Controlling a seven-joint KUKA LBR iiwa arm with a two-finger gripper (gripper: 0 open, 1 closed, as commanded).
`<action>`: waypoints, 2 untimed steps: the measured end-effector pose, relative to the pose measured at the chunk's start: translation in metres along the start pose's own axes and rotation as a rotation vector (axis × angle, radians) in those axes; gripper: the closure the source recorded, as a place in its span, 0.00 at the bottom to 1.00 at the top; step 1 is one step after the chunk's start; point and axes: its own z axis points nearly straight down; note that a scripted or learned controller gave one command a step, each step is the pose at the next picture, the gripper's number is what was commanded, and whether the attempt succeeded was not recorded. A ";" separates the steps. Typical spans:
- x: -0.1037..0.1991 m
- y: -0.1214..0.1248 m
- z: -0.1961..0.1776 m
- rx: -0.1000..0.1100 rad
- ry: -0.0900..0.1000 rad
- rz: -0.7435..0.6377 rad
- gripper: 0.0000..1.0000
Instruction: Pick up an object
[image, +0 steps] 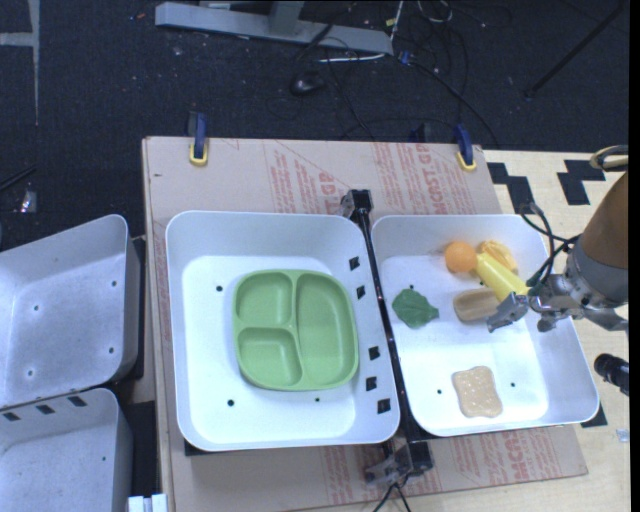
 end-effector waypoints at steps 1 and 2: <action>0.001 -0.001 0.054 0.000 0.000 0.001 0.00; 0.000 0.001 0.040 -0.007 -0.002 0.001 1.00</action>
